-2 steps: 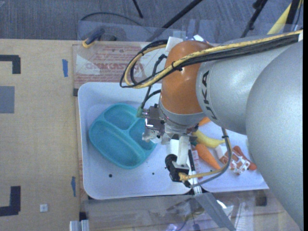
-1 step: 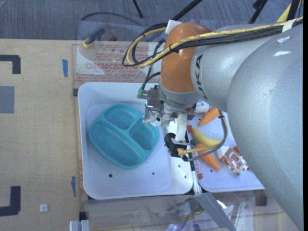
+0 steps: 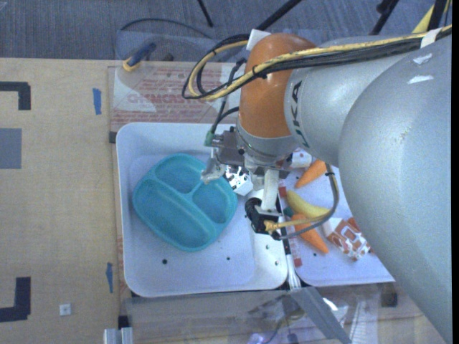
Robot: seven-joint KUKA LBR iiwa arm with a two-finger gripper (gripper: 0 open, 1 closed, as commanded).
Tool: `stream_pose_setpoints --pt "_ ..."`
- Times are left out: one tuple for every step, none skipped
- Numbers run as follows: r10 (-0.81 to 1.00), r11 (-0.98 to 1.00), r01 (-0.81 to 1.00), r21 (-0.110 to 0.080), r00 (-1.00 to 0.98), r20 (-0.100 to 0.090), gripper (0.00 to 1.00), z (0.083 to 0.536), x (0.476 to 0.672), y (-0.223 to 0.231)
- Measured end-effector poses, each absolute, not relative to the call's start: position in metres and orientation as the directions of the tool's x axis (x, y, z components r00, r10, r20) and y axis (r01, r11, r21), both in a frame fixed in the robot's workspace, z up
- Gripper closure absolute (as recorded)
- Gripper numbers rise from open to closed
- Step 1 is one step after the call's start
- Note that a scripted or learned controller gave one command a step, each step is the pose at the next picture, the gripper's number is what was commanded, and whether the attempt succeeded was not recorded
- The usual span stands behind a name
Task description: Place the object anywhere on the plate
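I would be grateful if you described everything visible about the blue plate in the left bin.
The blue plate is a teal, rounded tray that looks like moulded plastic, split by raised ridges into three compartments: one large and two smaller. It lies flat, right way up, on the floor of the left white bin, turned at a slant to the bin's walls. No object is visible in its compartments. The gripper sits over its upper right edge; whether it touches cannot be told.

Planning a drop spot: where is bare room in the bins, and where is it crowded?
Free: the left bin floor along its near edge, and the plate compartments at its left. Crowded: the right bin, with carrots, a banana and the arm overhead.
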State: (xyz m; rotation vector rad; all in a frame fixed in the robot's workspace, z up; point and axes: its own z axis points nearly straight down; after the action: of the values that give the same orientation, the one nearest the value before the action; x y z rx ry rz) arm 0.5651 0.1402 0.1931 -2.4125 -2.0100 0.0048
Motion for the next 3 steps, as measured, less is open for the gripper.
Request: stream_pose_setpoints --pt "0.983 -0.182 0.983 -0.005 0.182 -0.002 1.0 0.202 0.565 0.139" --pt "0.999 -0.043 0.999 -0.001 0.043 -0.002 1.0 0.19 0.662 0.094" --pt "0.999 -0.041 0.999 -0.002 0.041 -0.002 0.0 0.19 0.662 0.095"
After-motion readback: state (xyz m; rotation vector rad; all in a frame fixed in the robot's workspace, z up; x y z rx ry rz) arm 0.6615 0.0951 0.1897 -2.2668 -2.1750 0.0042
